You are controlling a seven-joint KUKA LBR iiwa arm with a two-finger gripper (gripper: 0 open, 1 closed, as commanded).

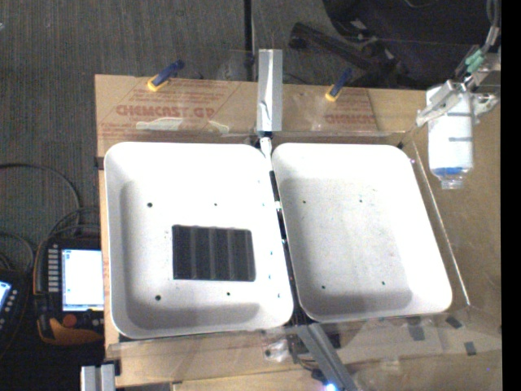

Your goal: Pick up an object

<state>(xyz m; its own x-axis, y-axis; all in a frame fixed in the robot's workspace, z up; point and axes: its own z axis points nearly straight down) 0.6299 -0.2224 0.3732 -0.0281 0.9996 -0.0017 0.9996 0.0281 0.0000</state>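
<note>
Left bin [130, 177]: dark ribbed rectangular block [213, 252] lying flat, centre-near. Pincer [450, 133] far right, state indeterminable. Risk: low flat block, fingers may slip off ribs.

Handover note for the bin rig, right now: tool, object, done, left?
Tool: at the upper right, beyond the right bin's far corner, over the bench, nothing visibly held.
Object: one dark ribbed rectangular block lying flat in the left bin, toward its near side.
Done: no pick; the block sits on the bin floor.
Left: move across to the left bin, descend, grasp, lift.
</note>
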